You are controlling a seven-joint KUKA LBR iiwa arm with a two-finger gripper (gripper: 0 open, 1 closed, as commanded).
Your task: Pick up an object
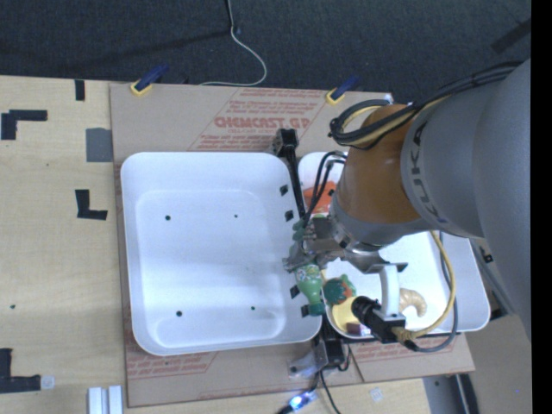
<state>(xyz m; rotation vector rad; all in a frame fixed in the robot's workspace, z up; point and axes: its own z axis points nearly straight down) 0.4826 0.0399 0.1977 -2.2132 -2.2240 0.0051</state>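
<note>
The KUKA arm, its orange band turned toward the camera, is reaching in from three o'clock and covering most of the right bin, which suggests the program is aiming at the heap of things in that bin. The left bin is lying toward nine o'clock, bare white with a few dark dots on its floor, and both bins are sitting on a cardboard sheet clipped at twelve o'clock, probably to keep them from sliding. The gripper is hanging over the seam between the bins, just at the right bin's nine o'clock wall; whether it is released or clenched cannot be told, because the wrist and cables are masking it. Just below it, toward six o'clock, a green object is lying, small, lumpy and bright, touching a yellow piece. A pale curved object, tan and crescent-like, is resting at four o'clock from the gripper. An orange item is peeking out at twelve o'clock, beside the divider. The green object is likeliest the target, judging by closeness.
</note>
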